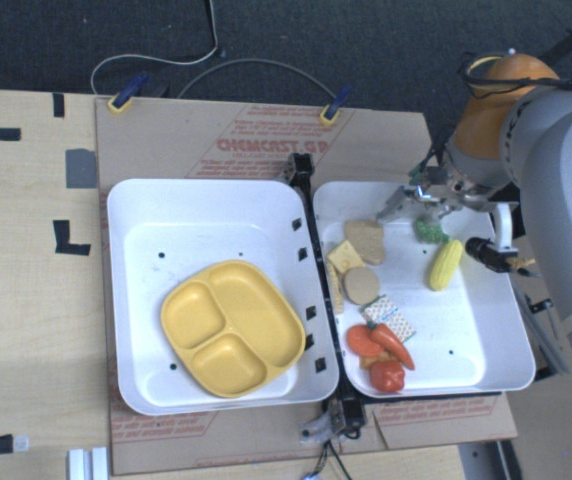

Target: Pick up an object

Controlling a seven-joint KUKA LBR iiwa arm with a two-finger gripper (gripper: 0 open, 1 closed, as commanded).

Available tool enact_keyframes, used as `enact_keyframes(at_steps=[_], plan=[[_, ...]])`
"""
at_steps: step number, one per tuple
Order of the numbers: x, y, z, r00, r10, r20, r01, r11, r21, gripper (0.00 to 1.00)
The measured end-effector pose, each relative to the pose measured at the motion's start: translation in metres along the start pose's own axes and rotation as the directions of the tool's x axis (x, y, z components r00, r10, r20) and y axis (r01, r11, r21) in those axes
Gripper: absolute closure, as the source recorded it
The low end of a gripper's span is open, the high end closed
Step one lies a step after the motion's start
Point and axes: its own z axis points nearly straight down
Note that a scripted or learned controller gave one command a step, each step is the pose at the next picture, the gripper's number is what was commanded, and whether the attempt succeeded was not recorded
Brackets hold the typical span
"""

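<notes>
Altogether, one yellow tray point(232, 326), one corn cob point(445, 264), two red peppers point(381, 353).

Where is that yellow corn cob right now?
The corn cob lies in the right-hand bin, toward its upper right, just below a small green item and close to the end effector.

We see both white bins point(131, 268) as smooth, faintly glossy plastic. Inside the left bin, the yellow tray point(232, 326) looks like matt plastic. Under the bins lies a printed cardboard sheet point(256, 143), dull and papery. Beside that sheet, the bench point(26, 298) looks like pale wood.
</notes>
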Motion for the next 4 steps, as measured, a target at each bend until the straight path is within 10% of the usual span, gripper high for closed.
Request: enact_keyframes(at_steps=[1,2,3,4], plan=[[-0.032,-0.002,-0.037,1.000,0.000,0.002,0.000,1.000,0.007,0.00],[-0.031,-0.052,0.004,1.000,0.001,-0.001,-0.001,1.000,0.017,0.00],[-0.019,-0.001,0.006,1.000,-0.004,0.000,0.004,1.000,0.008,0.00],[-0.020,-0.002,-0.005,1.000,-0.003,0.002,0.003,1.000,0.007,1.00]])
